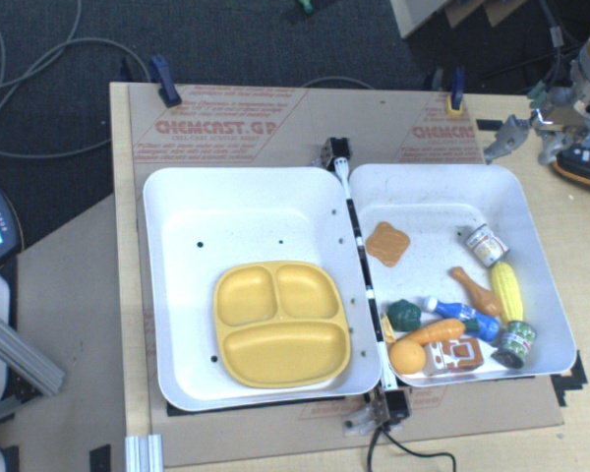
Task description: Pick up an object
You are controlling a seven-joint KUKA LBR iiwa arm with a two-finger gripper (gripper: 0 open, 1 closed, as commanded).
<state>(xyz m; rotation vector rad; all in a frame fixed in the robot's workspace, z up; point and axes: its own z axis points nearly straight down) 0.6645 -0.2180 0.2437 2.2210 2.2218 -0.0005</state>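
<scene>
The right bin holds several small things. A brown cookie-like piece lies near its left wall, alone. A small silver can sits to the right of it. Along the front lie a yellow corn cob, a brown drumstick, a dark green piece, a blue item, an orange carrot, a small printed box and a green-labelled can, packed close together. My gripper hangs beyond the bin's far right corner, over the bench and well away from all the objects.
The left bin holds a yellow divided plate at its front middle. Blue clamps grip the cardboard sheet under both bins at the back. Cables run over the dark floor behind.
</scene>
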